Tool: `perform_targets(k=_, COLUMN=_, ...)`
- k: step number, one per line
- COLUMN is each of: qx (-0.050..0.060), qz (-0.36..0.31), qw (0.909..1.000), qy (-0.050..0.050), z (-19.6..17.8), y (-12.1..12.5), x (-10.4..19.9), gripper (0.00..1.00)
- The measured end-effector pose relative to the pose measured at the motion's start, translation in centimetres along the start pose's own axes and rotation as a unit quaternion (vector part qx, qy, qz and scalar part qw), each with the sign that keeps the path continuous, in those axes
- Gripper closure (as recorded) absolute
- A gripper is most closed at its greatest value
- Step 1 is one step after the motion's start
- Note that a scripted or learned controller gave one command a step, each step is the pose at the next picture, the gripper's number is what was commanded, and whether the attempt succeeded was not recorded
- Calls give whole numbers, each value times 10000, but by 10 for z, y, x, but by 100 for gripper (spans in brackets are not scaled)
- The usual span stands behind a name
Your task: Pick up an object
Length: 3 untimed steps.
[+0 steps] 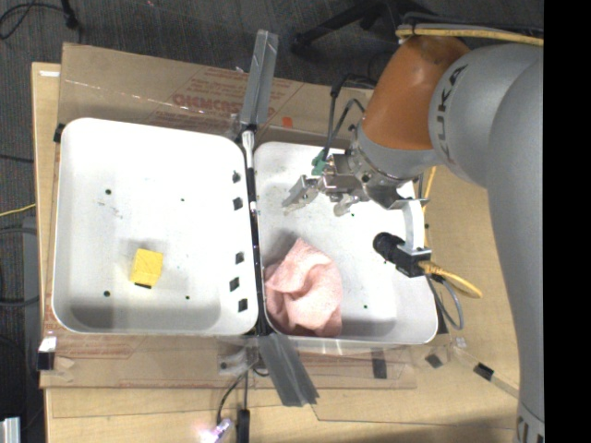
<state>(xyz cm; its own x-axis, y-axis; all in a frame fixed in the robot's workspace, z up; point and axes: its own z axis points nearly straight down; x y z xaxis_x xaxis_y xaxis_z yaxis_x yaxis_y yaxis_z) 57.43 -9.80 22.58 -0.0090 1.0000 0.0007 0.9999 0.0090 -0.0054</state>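
1. Gripper (pixel 320 199) hangs over the far half of the right bin (pixel 374 280), with the arm reaching in from the right.
2. Fingers (pixel 299 193) are spread apart with nothing between them, so no grasp has been made.
3. Candidate A is the pink cloth (pixel 305 293). It lies crumpled in the near-left corner of the right bin, against the dividing wall, near the gripper but not touching it.
4. Candidate B is the yellow block (pixel 146 268). It lies flat on the floor of the left bin (pixel 138 173), near side, well apart from the gripper.
5. Judgement: the cloth is the likelier target, since it shares the gripper's bin.
6. Risk: the cloth hugs the wall, which may leave one finger little room. Its soft folds may also slip out of a shallow pinch.
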Motion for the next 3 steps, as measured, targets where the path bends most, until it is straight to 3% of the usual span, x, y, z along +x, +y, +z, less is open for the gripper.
perform_targets(k=1, qx=-5, qz=-392, qw=9992, qy=-22, z=135, y=4, x=-20, gripper=0)
perform_targets(k=2, qx=-22, qz=-649, qw=9979, qy=-7, z=112, y=4, x=-41, gripper=0)
perform_targets(k=3, qx=-11, qz=-249, qw=9997, qy=-5, z=134, y=38, x=-37, gripper=0)
